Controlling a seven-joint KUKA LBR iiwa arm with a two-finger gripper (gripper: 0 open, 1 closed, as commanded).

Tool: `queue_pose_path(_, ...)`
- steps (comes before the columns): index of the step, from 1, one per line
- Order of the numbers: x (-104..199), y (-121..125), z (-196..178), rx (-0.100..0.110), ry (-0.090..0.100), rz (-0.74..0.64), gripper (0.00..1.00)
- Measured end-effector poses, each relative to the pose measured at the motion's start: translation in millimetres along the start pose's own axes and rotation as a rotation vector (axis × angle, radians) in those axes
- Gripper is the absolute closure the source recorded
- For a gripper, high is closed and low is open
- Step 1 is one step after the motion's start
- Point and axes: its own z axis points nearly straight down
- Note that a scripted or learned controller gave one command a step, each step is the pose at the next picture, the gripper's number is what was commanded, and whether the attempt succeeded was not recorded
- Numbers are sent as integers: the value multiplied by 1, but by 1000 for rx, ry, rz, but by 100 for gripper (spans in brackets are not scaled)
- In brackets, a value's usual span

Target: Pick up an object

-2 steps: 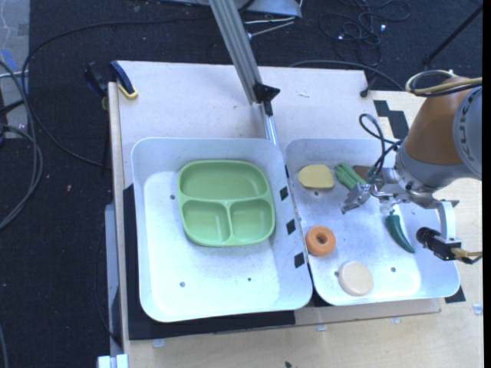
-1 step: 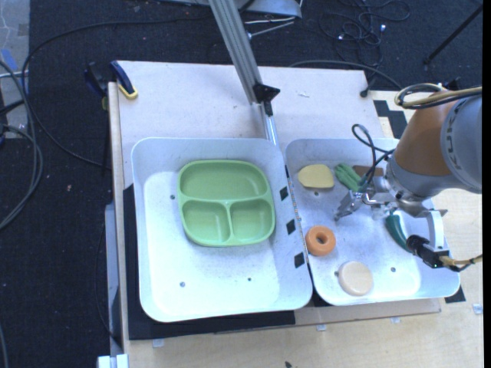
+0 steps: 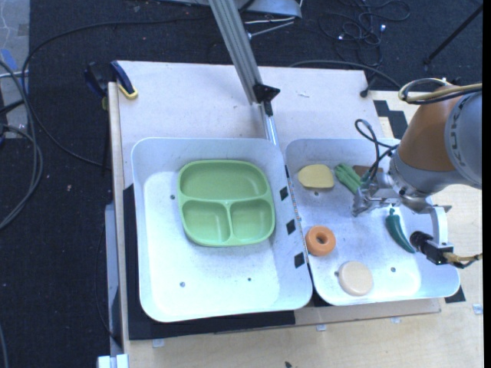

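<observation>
On the bench, my gripper [image 3: 367, 199] hangs low in the right white bin [image 3: 430, 282], near its far edge beside a green stick-shaped toy [image 3: 349, 178].

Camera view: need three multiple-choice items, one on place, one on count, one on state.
1. Where is the green tray?
A. left bin
B. right bin
C. on the bench outside the bins

2. How many compartments does the tray have?
A. two
B. three
C. five

3. How does the orange ring lie?
A. flat on the floor of the right bin
B. stacked on the tray
C. hanging from the arm

Key: 1 A, it sits within the left bin. 2 B, one long section above two smaller ones. 3 A, it rests apart from the gripper.
</observation>
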Motion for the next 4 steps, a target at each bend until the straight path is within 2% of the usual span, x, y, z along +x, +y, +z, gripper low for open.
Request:
queue_pose_path(1, -2, 7, -63, -1, 1, -3, 100)
queue_pose_path(2, -3, 9, -106, 0, 2, -3, 100)
queue_pose_path(3, -3, 11, -132, 2, 2, -3, 100)
queue_pose_path(4, 52, 16, -122, 6, 5, -8, 100)
